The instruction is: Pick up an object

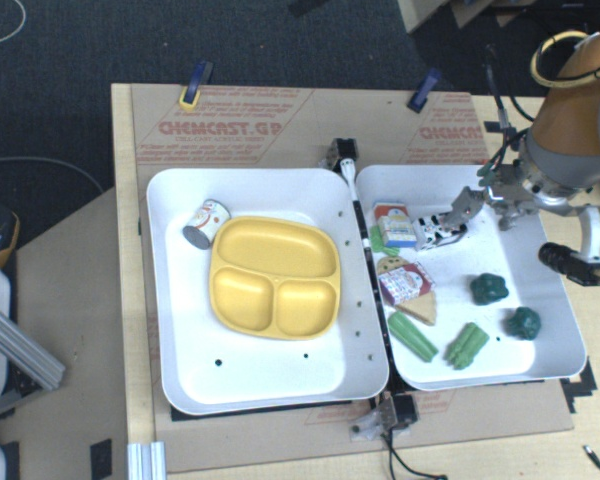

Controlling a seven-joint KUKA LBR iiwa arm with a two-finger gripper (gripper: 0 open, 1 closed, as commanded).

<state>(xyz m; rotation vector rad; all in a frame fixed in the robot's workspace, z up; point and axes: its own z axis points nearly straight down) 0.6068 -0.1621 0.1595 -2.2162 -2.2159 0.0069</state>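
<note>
My gripper [458, 215] reaches into the right bin [550, 363] from the upper right and hangs low over its back part. Its tip is right beside a small black-and-white toy [434, 232]; whether it touches the toy is unclear. Left of the toy lies a blue, green and red packet [394, 225]. Below that are a red-and-white packet [402, 283] and a tan wedge [419, 310]. A green pod [412, 336], a green bundle [467, 345] and two dark green pieces [488, 288] [523, 322] lie toward the bin's front.
The left bin [170, 298] holds a yellow divided plate [275, 276] and a small tipped cup [206, 223] at its back left. A ridge [365, 258] separates the two bins. The arm's grey body and orange band [570, 108] stand over the bench's right edge.
</note>
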